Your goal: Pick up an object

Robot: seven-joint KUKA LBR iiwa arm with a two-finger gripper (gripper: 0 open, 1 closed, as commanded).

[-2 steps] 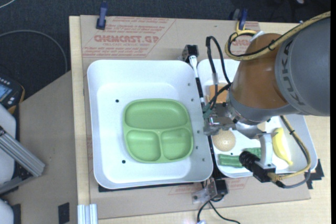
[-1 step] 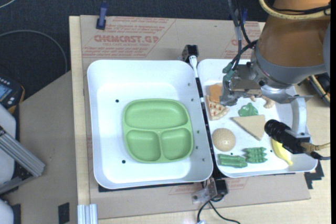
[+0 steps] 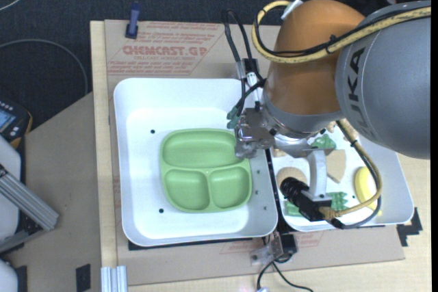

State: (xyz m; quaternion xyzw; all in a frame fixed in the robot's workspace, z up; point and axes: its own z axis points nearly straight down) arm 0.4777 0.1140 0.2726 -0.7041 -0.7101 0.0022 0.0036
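Note:
A green divided plate (image 3: 205,171) lies in the left white bin (image 3: 130,147). In the right bin (image 3: 402,196) I see a yellow banana-shaped piece (image 3: 363,184), a tan wedge (image 3: 337,164), a brown round piece (image 3: 293,173) and small green pieces (image 3: 323,143). My gripper (image 3: 248,139) hangs low over the wall between the two bins, at the plate's right rim. The big grey and orange wrist covers most of it and much of the right bin. Nothing shows between the fingers.
The bins rest on a printed cardboard sheet (image 3: 164,48), with a small blue object (image 3: 133,20) at its far left edge. Cables run from the wrist down past the bench's front edge (image 3: 274,253).

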